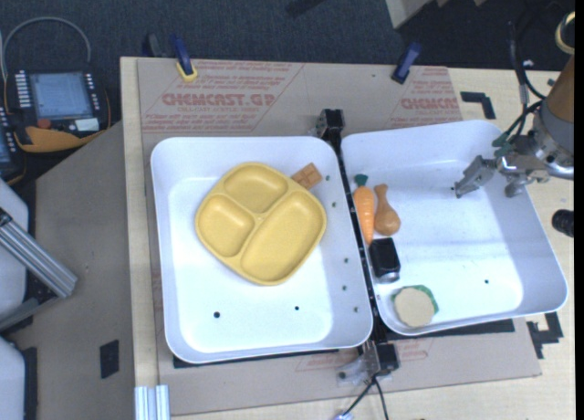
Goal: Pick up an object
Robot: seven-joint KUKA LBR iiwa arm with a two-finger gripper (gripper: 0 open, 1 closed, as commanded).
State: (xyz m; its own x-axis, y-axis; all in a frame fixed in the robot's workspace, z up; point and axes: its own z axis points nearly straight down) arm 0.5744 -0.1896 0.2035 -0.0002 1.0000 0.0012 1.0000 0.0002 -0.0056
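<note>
Nearest you, a round flat tan sandwich toy with a green fringe lies in the right white plastic bin, beyond it a black glossy block. You see the smooth orange plastic carrot, long axis running front to back, green tip away. Well right, the grey metal gripper hangs spread, grasping nothing.

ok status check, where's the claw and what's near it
Claw over right bin, upper right, nothing between its fingers. Carrot, drumstick, black block along the bin's left wall, apart from claw. Nothing in the way.
</note>
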